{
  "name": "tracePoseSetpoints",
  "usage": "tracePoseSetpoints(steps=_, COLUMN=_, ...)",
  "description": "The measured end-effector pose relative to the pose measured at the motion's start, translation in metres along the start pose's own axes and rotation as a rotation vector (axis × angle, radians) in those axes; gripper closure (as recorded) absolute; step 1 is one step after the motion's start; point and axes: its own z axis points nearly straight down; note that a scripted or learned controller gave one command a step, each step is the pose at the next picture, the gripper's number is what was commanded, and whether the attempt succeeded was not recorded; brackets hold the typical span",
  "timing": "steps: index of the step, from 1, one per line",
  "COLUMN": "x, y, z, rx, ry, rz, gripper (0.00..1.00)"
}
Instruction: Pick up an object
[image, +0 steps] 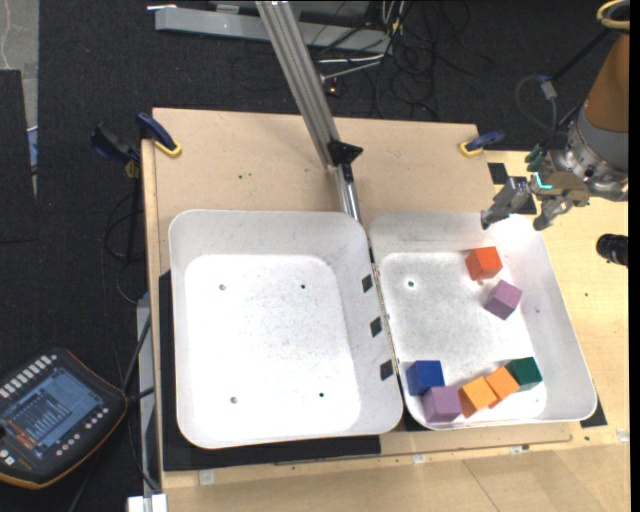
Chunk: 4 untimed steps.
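The right bin (560, 330) holds 6 small blocks. An orange cube (484, 262) and a purple cube (503, 299) sit apart near its far corner, while a blue cube (425, 376), a second purple cube (442, 402), 2 orange blocks (490, 388) and a green cube (524, 373) crowd along the near rim. The left bin (265, 320) sits beside it on the surface (250, 160).

These blocks look rigid, light and flat-sided, likely foam or wood, so they should take a firm pinch across 2 opposite faces without damage. The lone orange cube is the easiest pick, with free space on every side. The clustered ones touch neighbours and leave little room for fingers.

The claw (524, 205) hovers over the bin's far right corner, just beyond the orange cube, its 2 fingers spread apart with nothing between them. It seems to touch nothing, though its height above the rim is hard to judge.
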Motion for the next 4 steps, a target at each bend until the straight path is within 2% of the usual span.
tracePoseSetpoints(steps=1, x=0.0, y=0.001, z=-0.002, rx=-0.003, ry=-0.002, rz=-0.002, gripper=0.0)
tracePoseSetpoints(steps=3, x=0.0, y=-0.009, z=0.091, rx=0.0, ry=-0.001, rz=0.002, gripper=0.0)
tracePoseSetpoints(steps=4, x=0.0, y=-0.009, z=0.155, rx=0.002, ry=0.0, rz=0.002, gripper=0.0)
